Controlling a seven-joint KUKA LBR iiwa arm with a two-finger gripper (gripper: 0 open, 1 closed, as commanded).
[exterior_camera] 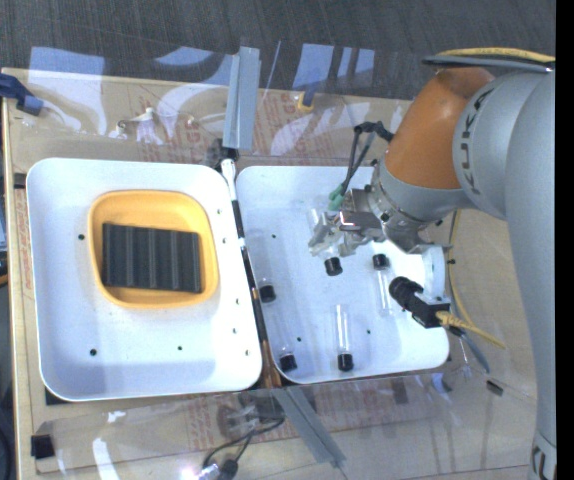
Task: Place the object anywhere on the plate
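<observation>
A pale wooden bench (167, 423) stands on dark carpet and carries two shallow white bins side by side, seen from above at a slant. A grey arm (507, 148) with an orange band reaches in from the right. Its gripper (329, 230) hangs low over the upper middle of the right bin (287, 208); I cannot tell from here whether it is open or closed.

Just below the gripper, two small black pieces (333, 265) lie on the bin floor. Nearer the front edge rests a clear tube with a black cap (344, 343). Another black-capped piece (289, 360) sits in the bin's front left corner.

The left bin (57, 348) holds a yellow plate (147, 208). A dark grey ridged block (153, 258) lies flat across the plate's middle, well apart from the gripper.
</observation>
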